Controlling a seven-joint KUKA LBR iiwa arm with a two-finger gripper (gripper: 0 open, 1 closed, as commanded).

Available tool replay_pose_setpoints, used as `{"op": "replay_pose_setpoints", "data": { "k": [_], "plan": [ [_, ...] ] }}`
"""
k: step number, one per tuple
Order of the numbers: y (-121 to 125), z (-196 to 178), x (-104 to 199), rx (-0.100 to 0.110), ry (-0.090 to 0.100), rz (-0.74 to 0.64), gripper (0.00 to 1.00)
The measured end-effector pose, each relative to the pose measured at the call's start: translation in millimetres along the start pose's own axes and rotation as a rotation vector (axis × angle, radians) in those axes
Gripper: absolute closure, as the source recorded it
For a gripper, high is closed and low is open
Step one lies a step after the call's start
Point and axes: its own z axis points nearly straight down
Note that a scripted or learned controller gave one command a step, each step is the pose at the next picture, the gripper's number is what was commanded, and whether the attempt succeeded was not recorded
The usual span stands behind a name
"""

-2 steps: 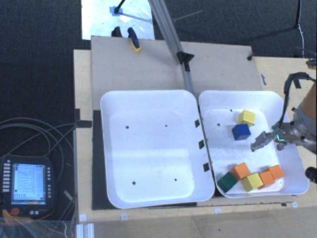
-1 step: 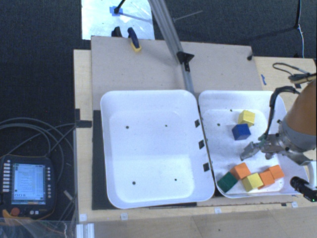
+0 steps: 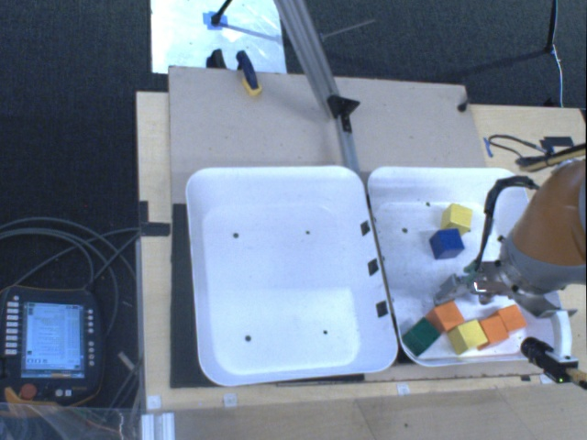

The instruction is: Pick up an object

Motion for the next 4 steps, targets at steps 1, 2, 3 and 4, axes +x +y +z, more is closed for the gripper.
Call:
{"op": "replay_pose_setpoints", "data": {
  "k": [1, 2, 3, 4],
  "plan": [
    [1.9, -13.2, -0.6, -0.007, -0.002, -0.002, 1.0],
    [4.5, -57.2, 3.5, -0.009, -0.003, -0.002, 1.0],
    [7.8, -101.2, -0.3, -0.01, -0.004, -0.003, 1.0],
    [9.5, -130.6, -0.6, -0.009, -0.003, -0.003, 1.0]
  ]
}}
